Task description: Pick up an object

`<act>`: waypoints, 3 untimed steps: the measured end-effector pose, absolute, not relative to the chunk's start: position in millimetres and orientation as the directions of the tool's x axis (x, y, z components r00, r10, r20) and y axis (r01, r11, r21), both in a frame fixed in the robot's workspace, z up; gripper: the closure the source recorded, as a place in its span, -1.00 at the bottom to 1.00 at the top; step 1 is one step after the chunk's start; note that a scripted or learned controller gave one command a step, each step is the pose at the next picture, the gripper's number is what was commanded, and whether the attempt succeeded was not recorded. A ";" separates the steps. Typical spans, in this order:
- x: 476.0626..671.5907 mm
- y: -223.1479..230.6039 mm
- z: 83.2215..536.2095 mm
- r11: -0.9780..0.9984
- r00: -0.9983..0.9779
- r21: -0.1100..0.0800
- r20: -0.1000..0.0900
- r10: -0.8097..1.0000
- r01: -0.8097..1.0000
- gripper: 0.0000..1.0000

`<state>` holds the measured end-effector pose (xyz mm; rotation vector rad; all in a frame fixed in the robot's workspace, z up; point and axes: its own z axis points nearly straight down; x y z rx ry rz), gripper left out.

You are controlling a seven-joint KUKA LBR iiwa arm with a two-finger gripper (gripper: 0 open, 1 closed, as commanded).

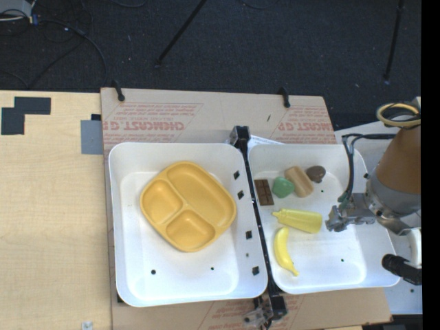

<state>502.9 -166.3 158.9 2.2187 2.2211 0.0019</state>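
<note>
In the right bin (344,270) lie a yellow banana (284,251), a yellow corn cob (300,220), a green round piece (282,187), a tan bread-like roll (299,181), a dark brown lump (315,174) and a small brown bar (264,192). My gripper (337,220) hangs low over the right side of this bin, just right of the corn cob's end. Its fingers are small and dark against the arm, with nothing visibly held.
The left bin (130,184) holds a yellow divided plate (187,205). A black divider (251,212) with clips runs between the bins. Cardboard (206,119) lies under both bins. The arm's grey and orange body (402,170) fills the right edge.
</note>
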 end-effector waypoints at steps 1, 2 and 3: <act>503.6 -166.7 205.4 0.002 -0.002 0.001 0.000 1.000 1.000 1.00; 523.8 -117.7 217.1 0.005 -0.005 -0.001 0.001 1.000 1.000 1.00; 537.1 -63.7 208.2 0.004 -0.004 -0.004 0.001 1.000 1.000 1.00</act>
